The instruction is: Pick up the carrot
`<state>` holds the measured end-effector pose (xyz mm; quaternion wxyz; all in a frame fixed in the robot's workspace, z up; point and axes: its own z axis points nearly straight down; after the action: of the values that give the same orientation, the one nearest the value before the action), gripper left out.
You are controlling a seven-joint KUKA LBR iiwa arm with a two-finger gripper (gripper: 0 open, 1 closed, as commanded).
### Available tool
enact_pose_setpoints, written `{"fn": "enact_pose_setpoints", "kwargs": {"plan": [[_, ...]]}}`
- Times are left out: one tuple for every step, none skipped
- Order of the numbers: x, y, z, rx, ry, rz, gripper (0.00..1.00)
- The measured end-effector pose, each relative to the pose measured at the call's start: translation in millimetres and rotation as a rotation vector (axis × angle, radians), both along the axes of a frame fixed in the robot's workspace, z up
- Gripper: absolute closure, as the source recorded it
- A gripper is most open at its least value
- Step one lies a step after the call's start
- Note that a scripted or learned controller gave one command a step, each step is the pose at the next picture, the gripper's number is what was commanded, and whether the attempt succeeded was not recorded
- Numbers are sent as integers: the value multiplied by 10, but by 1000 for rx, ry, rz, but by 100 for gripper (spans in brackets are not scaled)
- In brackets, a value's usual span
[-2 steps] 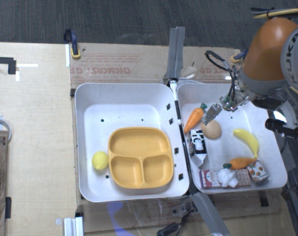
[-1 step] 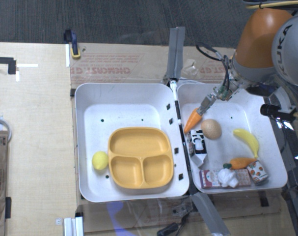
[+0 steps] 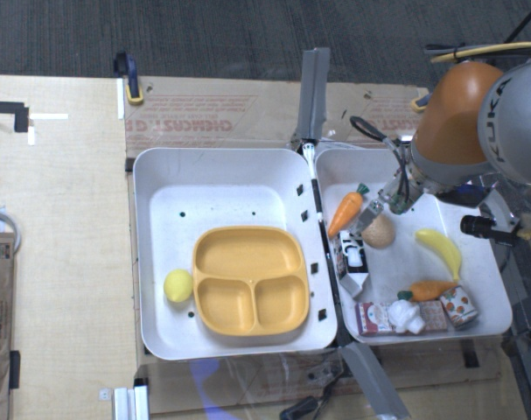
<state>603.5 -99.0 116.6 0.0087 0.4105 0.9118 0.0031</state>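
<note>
So the gripper [image 3: 376,213] is hanging low in the right bin [image 3: 488,274], just beside the top end of the carrot [image 3: 345,211]. Honestly I can't tell how it's set from this angle, since the tip is a dark blur against the clutter and nothing is visibly pinched in it. It's also sitting right over a brownish potato [image 3: 380,233], touching or nearly so.

The carrot is lying tilted against the left wall of that bin, green stub pointing up toward the gripper and the orange tip pointing down toward the divider.

My guess is it's a light, stiff toy carrot with a smooth skin, so it's probably going to be a bit slippery. I'd be grabbing it across the thick part just below the green top, since the narrow end is tapering and could squirt out. The wall being so close is making that approach tight.

Further out in the same bin there's a banana [image 3: 442,249], a second small carrot-looking thing [image 3: 432,289] and some little boxes [image 3: 409,316]. The left bin [image 3: 160,178] is holding a yellow divided tray [image 3: 250,280] and a lemon [image 3: 178,285].
</note>
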Motion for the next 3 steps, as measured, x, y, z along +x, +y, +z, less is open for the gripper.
{"fn": "enact_pose_setpoints", "kwargs": {"plan": [[-172, 608, 748, 3, 17, -283, 0], [-172, 607, 748, 3, 18, -283, 0], [-201, 452, 739, 6, 19, -822, 0]]}}
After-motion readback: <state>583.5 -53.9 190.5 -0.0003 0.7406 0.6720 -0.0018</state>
